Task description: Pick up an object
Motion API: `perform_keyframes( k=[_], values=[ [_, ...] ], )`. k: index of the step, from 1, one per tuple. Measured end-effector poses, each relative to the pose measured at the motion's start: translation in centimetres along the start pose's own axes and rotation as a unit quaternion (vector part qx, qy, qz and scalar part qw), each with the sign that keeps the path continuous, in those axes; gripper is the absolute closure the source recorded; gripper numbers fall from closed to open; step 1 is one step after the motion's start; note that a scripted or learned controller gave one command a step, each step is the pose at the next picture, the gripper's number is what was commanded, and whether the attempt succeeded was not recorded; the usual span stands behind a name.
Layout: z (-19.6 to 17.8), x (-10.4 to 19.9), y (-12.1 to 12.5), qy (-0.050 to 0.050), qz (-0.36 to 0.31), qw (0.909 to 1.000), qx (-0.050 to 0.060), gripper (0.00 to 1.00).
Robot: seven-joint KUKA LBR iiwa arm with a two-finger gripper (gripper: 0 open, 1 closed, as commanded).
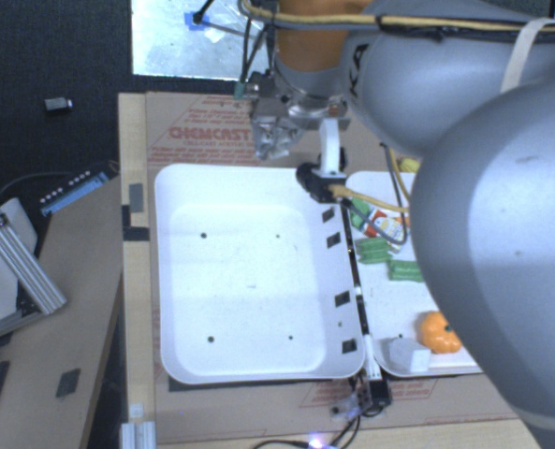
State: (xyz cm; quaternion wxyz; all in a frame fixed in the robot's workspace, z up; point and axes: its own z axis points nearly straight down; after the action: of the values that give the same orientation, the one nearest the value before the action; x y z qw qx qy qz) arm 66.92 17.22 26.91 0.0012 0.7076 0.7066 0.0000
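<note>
Claw point(275, 138) hangs above the far rim of the left bin point(240, 288). Spread or pressed together: cannot tell. No object seen in its grip.

Candidate things lie in the right bin point(394, 302), off to the arm's side of the claw and nearer the camera: orange lump point(438, 333), green pieces point(404, 270), red-and-white packet point(386, 223).

Judgement: the pick looks not yet made. Approach, descent, grasp and lift all remain.

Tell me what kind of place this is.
Most likely a robotics lab or test cell for bin picking, not a home or shop. A grey industrial arm reaches over a white left bin and right bin on a cardboard-covered bench, with bare aluminium framing alongside.
</note>
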Motion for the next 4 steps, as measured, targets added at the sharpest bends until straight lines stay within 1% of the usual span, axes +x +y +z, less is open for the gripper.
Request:
perform_keyframes(
  k=[1,2,3,4],
  values=[
    [8.1,5.5,-5.0,0.002,-0.004,1.0,0.004,1.0],
    [-0.4,6.3,-1.4,0.003,-0.004,1.0,-0.004,1.0],
    [-1.4,3.5,0.0,0.001,0.0,1.0,-0.001,1.0],
    [3.9,6.4,-5.4,0.001,-0.004,1.0,0.004,1.0]
  ],
)
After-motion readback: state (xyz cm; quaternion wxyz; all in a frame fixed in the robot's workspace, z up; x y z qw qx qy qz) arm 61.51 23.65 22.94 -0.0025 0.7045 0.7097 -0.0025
